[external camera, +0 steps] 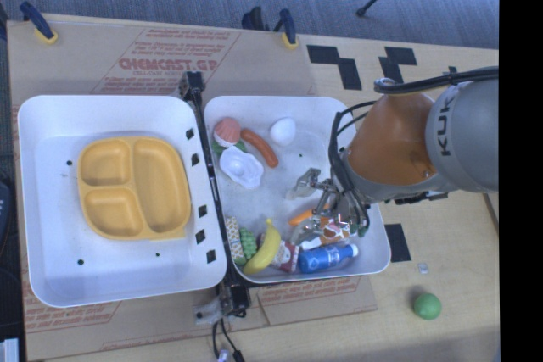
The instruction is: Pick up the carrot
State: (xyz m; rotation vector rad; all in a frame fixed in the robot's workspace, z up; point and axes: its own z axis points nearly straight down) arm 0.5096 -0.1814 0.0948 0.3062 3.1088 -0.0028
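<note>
The carrot (300, 218) is a small orange piece lying on the floor of the right bin (366, 243), toward its front right. My gripper (318, 200) hangs low over that bin, just right of and above the carrot, close to it; I cannot make out whether it touches the carrot. The arm's orange band and grey wrist cover the bin's right side.
Around the carrot lie a banana (266, 247), a blue bottle (327, 258) and small packets at the front. A sausage (260, 147), an egg (282, 130) and a white piece (242, 168) sit further back. The left bin (34, 182) holds a yellow divided tray (133, 186). A green ball (427, 305) rests on the bench.
</note>
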